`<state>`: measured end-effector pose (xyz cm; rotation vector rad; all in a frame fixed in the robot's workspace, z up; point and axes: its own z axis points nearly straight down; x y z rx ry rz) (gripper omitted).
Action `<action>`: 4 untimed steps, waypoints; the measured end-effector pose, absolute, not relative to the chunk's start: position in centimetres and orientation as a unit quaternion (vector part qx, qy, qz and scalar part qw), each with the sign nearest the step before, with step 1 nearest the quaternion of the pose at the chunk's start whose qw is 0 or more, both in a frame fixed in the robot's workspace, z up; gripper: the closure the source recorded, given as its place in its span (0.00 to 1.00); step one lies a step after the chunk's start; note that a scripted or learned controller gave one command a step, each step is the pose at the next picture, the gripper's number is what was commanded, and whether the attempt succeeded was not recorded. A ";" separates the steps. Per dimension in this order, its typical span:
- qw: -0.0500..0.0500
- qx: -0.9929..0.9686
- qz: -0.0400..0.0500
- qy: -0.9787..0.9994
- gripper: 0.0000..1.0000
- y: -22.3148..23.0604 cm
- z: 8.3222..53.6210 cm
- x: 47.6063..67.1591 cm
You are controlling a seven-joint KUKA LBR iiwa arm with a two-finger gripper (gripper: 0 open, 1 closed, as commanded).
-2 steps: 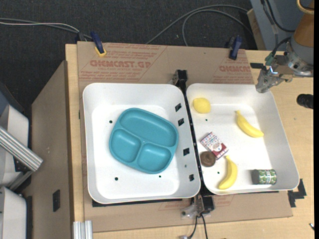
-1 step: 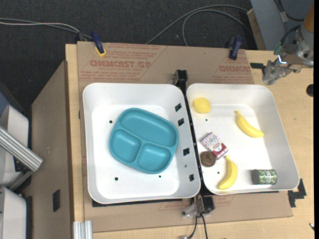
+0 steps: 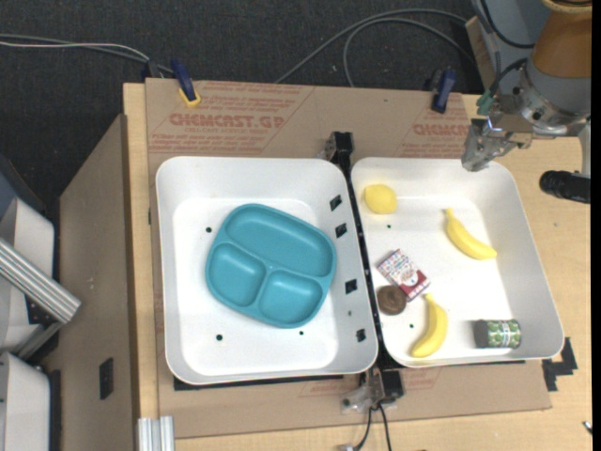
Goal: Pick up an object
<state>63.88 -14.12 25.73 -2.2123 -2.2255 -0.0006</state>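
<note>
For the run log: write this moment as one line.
gripper: over right bin far corner, holding nothing | two bananas, lemon, can untouched | left bin: blue tray

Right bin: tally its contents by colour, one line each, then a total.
Yellow: 3, the lemon, the upper banana and the lower banana
Brown: 1, the round brown thing
Green: 1, the can
Pink and white: 1, the small packet
Total: 6

Even, bright overhead light fell across the frame; shadows were soft, the white bins [image 3: 178, 346] glared slightly, and focus stayed sharp.
</note>
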 end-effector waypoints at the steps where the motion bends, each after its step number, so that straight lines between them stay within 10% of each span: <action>1: 0.001 -0.705 -0.001 -0.710 1.00 -8.5 26.2 64.0; 4: 0.003 -0.705 0.001 -0.710 1.00 9.1 22.1 62.9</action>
